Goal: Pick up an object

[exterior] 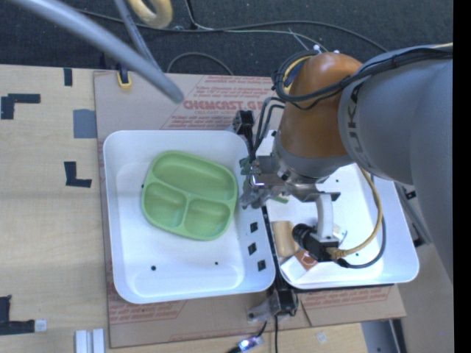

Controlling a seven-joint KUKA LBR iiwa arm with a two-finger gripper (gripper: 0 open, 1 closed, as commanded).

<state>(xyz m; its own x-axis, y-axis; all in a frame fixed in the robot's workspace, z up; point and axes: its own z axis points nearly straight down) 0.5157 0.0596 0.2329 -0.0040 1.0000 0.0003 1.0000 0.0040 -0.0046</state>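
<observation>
Reaching in from the right, the grey arm [397, 109] with its orange band [316, 98] hangs low over the right bin [390, 271], covering most of it. The tool [259, 186] sits at the arm's end, right by the wall shared by the two bins, and whether it is apart or together cannot be told, since the metal parts there are too small and cluttered to read. In the left bin [125, 271] lies a green divided plate [190, 195] with three compartments, flat on the bin floor in its upper half, its right edge just beside the tool. In the right bin, below the wrist, a small tan and brown object [285, 238] shows near the left wall, partly hidden by a black cable fitting [303, 235]. Both bins rest on a cardboard sheet [213, 98] on the wooden worktop [44, 219].
</observation>
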